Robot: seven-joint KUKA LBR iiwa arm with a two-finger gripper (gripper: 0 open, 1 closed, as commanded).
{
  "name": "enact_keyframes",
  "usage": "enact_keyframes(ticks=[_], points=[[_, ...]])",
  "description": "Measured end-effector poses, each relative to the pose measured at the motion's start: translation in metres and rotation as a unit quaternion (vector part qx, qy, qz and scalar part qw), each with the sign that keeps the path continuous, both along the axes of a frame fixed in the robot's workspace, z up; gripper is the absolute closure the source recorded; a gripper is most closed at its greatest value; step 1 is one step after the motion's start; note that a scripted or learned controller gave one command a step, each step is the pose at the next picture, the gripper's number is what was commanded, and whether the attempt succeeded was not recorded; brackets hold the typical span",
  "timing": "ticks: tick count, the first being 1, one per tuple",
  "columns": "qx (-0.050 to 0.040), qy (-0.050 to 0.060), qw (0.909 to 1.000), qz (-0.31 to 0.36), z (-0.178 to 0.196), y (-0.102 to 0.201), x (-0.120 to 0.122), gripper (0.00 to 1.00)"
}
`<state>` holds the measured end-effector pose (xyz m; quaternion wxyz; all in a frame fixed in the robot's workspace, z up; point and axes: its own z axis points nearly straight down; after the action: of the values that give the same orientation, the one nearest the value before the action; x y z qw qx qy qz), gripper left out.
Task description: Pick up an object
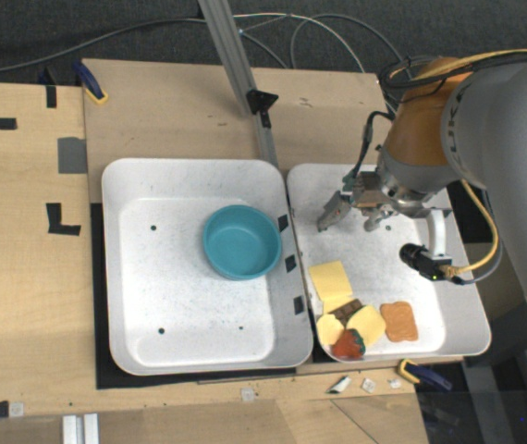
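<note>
**Yellow foam blocks lie below the open claw**

Yellow foam blocks (331, 280) lie just below the gripper (349, 209), whose two fingers stand apart holding nothing, over the right white bin (458, 340). Further down sit a brown piece (349, 310), a red strawberry-like toy (348, 344) and an orange sponge (398, 321). Left, well apart, a round blue bowl (240, 240) rests in the left white bin (134, 276). The grey arm (485, 128) reaches in from the right, tilted leftward.

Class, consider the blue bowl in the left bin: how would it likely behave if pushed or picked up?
The blue bowl looks rigid and probably light, like plastic. Sitting upright on its base, it would likely slide rather than roll. Its smooth rounded wall may slip from a pinch, so gripping the rim seems safer.
</note>
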<state>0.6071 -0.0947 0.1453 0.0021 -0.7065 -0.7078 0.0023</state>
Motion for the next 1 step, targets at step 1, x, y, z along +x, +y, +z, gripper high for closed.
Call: enact_keyframes(ticks=[1], points=[[0.0001,0.001,1.0,0.0,-0.0546,0.001,-0.002,0.0]])
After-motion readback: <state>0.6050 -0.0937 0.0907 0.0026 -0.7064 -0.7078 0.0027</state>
